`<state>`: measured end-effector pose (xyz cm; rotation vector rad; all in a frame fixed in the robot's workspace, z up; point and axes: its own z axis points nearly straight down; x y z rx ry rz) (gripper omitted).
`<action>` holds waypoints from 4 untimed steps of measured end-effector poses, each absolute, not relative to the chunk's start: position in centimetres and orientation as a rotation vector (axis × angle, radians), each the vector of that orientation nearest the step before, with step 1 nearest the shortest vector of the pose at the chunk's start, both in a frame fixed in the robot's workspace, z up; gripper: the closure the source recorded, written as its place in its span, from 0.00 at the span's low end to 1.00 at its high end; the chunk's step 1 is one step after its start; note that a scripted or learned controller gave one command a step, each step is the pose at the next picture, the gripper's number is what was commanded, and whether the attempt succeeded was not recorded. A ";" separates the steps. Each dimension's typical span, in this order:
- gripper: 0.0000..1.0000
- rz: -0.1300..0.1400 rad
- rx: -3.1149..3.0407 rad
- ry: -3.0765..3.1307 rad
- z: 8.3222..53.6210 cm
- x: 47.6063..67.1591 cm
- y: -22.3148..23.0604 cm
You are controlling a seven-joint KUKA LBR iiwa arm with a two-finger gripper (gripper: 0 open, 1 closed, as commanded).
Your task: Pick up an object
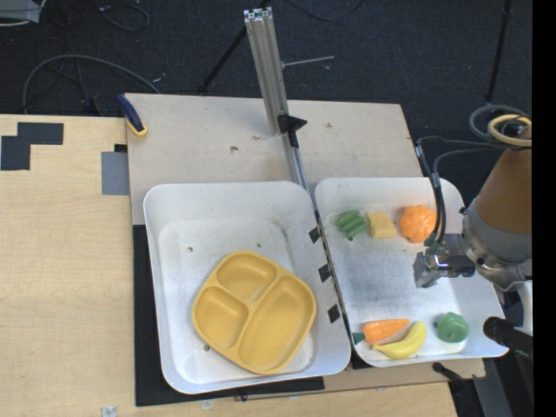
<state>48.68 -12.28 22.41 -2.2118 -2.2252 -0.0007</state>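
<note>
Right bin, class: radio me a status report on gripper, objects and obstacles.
Gripper low over the right white bin, holding nothing visible. Round orange fruit nearest, just above it. Yellow banana and green round fruit lie apart.

Dark carpet (174,24) with cables (61,68); pale wooden bench (61,268).

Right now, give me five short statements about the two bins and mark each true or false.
1. The yellow divided plate lies in the left bin. True.
2. The banana touches the orange. False: they lie at opposite ends of the right bin.
3. The claw hangs over the right bin. True.
4. The green apple sits on the plate. False: it lies in the right bin.
5. The carrot lies beside the banana. True.
</note>
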 end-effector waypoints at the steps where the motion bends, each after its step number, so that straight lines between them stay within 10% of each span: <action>1: 1.00 0.001 -2.212 -2.225 21.8 50.8 -6.9; 4: 1.00 0.001 -2.213 -2.226 24.1 54.3 10.1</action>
